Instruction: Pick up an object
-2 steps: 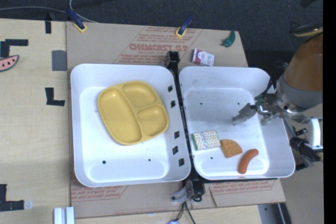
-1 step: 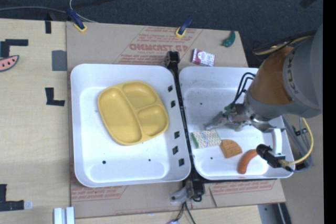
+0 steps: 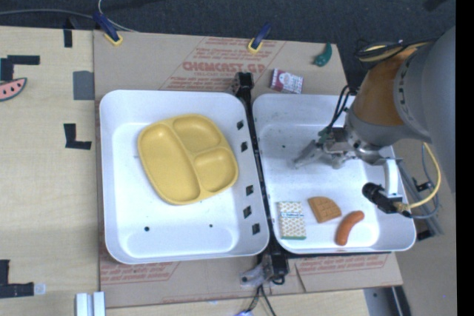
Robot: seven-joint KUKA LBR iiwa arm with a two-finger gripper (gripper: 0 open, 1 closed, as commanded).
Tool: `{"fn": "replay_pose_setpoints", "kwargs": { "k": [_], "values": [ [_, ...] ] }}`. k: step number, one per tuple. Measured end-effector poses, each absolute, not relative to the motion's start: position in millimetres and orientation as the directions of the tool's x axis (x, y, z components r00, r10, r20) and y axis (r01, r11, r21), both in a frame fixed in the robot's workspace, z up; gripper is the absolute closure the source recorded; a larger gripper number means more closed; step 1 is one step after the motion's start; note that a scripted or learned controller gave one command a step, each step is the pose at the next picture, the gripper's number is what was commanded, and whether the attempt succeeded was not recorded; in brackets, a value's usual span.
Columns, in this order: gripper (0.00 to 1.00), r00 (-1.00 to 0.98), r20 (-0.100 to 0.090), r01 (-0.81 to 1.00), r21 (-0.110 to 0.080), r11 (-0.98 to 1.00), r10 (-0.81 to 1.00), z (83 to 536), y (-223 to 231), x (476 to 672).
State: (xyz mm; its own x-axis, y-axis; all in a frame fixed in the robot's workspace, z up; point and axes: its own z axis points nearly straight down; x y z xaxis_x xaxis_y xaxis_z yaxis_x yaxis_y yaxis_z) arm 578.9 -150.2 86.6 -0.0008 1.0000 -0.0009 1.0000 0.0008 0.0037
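Over the right bin (image 3: 385, 239), gripper (image 3: 302, 158) hanging with fingers spread apart and gripping nothing, sausage (image 3: 349, 227) lying near the bin's front rim, well apart from the gripper, cracker (image 3: 324, 208) and small packet (image 3: 292, 220) sitting beside it.

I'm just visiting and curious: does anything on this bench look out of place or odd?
Nothing looks spilled or broken. The yellow divided plate lies askew in the left bin. A small red packet and a teal bit lie on the cardboard outside the bins.
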Motion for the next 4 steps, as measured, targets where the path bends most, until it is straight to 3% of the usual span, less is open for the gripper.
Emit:
{"fn": "replay_pose_setpoints", "kwargs": {
  "k": [1,2,3,4],
  "values": [
    [0.00,0.000,-0.002,1.000,0.005,0.000,1.000,86.5,-122.5,533.2],
    [0.00,0.000,-0.004,1.000,0.007,0.000,1.000,86.6,-110.0,513.2],
    [0.00,-0.002,-0.002,1.000,0.006,0.002,1.000,86.3,-93.9,572.9],
    [0.00,-0.002,-0.002,1.000,0.004,0.002,1.000,85.9,-108.2,622.3]
  ]
}}
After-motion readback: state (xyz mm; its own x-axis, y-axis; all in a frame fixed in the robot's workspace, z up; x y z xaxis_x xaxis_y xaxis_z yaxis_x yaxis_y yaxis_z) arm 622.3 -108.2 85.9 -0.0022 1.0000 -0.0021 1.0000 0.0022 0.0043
